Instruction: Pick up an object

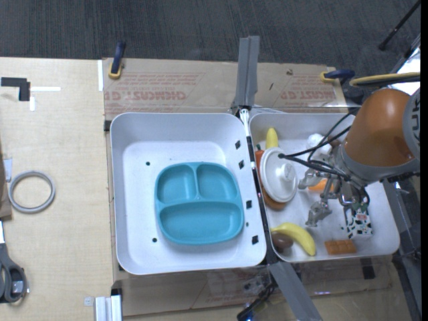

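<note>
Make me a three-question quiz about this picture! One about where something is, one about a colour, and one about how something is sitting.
1. Where is the divided plate?
A. In the left bin
B. In the right bin
C. On the bare bench

2. What colour is that plate?
A. Red
B. Blue
C. Black

3. How is the banana lying?
A. Standing upright on the plate
B. Flat in the right bin, near its front edge
C. Hanging from the grey ring

Answers:
1. A, it sits in the middle of the left bin.
2. B, it is light blue all over.
3. B, it lies flat by the front wall.
</note>
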Controlling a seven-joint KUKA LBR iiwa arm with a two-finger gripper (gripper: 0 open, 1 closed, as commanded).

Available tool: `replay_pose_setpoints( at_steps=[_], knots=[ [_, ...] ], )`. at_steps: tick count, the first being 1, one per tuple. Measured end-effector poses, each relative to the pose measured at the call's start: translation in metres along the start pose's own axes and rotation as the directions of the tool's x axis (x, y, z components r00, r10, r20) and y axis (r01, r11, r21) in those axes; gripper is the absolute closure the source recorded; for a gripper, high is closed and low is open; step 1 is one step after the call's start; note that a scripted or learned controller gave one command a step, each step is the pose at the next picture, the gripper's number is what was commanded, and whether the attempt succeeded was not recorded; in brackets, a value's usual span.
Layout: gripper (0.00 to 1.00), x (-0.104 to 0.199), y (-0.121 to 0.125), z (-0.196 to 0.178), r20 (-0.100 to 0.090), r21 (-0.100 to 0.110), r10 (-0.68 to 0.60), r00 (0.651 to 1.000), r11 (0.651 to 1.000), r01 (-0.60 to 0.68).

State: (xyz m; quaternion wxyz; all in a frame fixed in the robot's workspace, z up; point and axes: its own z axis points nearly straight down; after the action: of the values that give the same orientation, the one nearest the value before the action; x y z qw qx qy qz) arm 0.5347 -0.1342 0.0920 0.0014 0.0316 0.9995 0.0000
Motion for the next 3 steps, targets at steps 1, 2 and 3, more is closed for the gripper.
replay_pose_setpoints(
  at_steps=[1,2,3],
  knots=[
    [0.0,-0.022,-0.062,0.0,0.001,0.001,0.127,0.992,0.992,-0.127],
    [0.0,-0.076,0.028,-0.001,0.003,0.0,0.109,0.994,0.994,-0.109],
    [0.0,-0.002,-0.062,0.0,-0.002,0.001,0.407,0.913,0.913,-0.407]
  ],
)
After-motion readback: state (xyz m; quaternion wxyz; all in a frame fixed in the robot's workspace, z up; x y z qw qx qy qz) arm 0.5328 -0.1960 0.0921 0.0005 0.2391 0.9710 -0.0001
